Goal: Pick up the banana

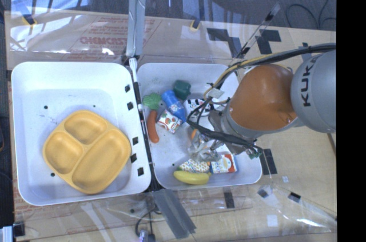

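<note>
Looking down at the right bin (243,181), I'm seeing the banana (191,177) lying flat along the near wall, just beside a small patterned packet (195,166) and near a red-and-white carton (223,163). The gripper (203,147) is hanging over the middle of that bin, above and slightly behind the banana, not touching it as far as I can tell. The claw's state I cannot tell: cables and the orange wrist band (263,99) are crowding it and the tip is blurring into the clutter. Nothing is sitting visibly between its tips.

I'm judging this as the approach step, banana not yet picked. The fruit is lying tight to the wall, so the arm is probably needing to come in from the inner side, with the packet in the way. Risk: grabbing the packet instead.

Other clutter is sitting farther back: blue bottle (172,103), dark green block (182,88), green piece (152,100), orange carrot-like stick (152,128). The left bin (34,80) is holding a yellow divided plate (86,151), well apart from the action.
</note>
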Available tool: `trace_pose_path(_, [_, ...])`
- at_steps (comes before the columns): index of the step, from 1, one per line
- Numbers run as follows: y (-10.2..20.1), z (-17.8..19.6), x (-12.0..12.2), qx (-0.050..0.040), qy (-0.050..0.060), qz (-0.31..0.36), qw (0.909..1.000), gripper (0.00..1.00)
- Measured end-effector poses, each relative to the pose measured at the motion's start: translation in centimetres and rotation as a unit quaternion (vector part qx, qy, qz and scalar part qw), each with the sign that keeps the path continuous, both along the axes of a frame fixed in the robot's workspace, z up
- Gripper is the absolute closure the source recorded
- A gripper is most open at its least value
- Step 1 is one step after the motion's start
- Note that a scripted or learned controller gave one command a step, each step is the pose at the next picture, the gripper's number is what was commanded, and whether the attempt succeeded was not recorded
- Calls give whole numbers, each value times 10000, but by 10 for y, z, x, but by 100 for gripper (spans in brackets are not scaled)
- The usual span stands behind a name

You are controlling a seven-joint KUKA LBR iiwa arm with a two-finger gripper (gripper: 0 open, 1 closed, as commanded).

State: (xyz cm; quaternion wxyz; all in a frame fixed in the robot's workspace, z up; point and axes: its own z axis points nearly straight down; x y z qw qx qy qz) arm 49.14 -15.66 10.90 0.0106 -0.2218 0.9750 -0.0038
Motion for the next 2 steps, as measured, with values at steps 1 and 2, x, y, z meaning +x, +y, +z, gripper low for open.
trace_pose_path(1, [80,84,28,17,97,-253,9996,100])
trace_pose_path(2, [89,100,38,29,96,-1421,9898,100])
